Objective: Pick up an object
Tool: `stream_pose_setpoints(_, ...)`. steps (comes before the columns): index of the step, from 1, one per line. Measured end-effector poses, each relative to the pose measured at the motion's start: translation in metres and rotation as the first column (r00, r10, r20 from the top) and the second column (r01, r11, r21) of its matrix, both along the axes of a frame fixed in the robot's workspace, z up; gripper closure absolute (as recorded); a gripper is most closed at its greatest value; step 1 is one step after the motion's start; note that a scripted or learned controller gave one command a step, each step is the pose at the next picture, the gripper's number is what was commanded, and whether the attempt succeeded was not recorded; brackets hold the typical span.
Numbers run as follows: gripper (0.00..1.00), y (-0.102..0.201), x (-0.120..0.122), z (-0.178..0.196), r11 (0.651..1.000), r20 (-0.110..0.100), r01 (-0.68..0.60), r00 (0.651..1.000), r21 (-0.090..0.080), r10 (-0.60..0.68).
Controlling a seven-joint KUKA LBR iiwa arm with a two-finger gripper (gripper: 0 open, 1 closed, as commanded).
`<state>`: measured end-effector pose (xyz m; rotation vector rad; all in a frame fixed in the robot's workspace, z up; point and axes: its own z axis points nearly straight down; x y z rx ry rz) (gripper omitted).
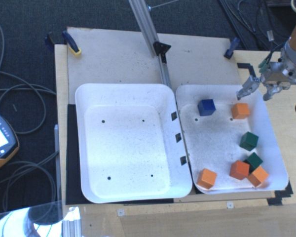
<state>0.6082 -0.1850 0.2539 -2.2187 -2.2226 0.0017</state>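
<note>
Nearest the camera, along the front wall of the right bin point(278, 154), lie four blocks: an orange block point(206, 177) standing alone, then a red block point(239, 169), a dark green block point(254, 159) and a second orange block point(259, 176) packed touching one another. A further green block point(248, 140) sits mid-bin, a blue block point(206, 107) near the rear. The left bin point(89, 98) stands beside it on the table point(113, 48).

The gripper point(259, 90) hovers at the rear right corner, fingers spread open and holding nothing. The likeliest target, the rear orange block point(240, 111), lies just in front of it, well apart from its neighbours.

Handling, by judgement: the blocks appear small, light and rigid, with flat faces, not fragile. Take hold across two opposite side faces, fingers square to them. A skewed grip could twist or push the block away; the near wall limits approach on that side.
</note>
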Motion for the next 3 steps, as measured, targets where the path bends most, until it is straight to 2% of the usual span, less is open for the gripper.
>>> stream_pose_setpoints(1,0.00,0.000,0.000,0.000,1.000,0.000,0.000,1.000,0.000,0.000)
stream_pose_setpoints(2,0.00,-0.016,0.029,-0.093,1.000,-0.007,0.001,1.000,0.002,-0.001)
stream_pose_setpoints(3,0.00,-0.009,0.033,-0.135,1.000,0.015,0.001,1.000,-0.005,-0.001)
